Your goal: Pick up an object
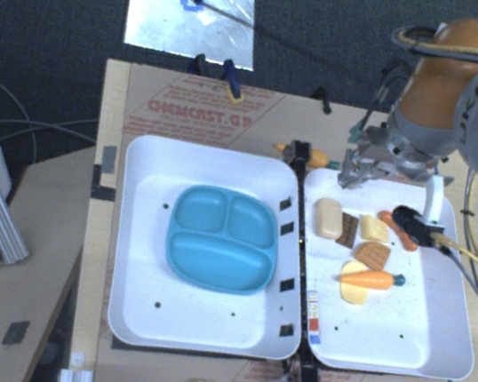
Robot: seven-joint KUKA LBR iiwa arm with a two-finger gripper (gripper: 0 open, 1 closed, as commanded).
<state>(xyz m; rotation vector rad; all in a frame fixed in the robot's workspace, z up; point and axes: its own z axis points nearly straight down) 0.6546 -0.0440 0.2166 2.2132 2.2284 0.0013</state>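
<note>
The right bin holds a cluster of toy foods near its back left. Among them are a beige bread piece, a dark brown bar, a yellow slab, a waffle square, an orange carrot and a pale yellow wedge. A red-orange piece lies to their right. My gripper hangs over the bin's back left corner, just behind the bread piece, with nothing seen in it.
The left bin carries a blue divided plate. A small orange-yellow thing lies outside the bins behind the divider. The grey arm fills the upper right. A foil sheet lies on the floor at the back.
</note>
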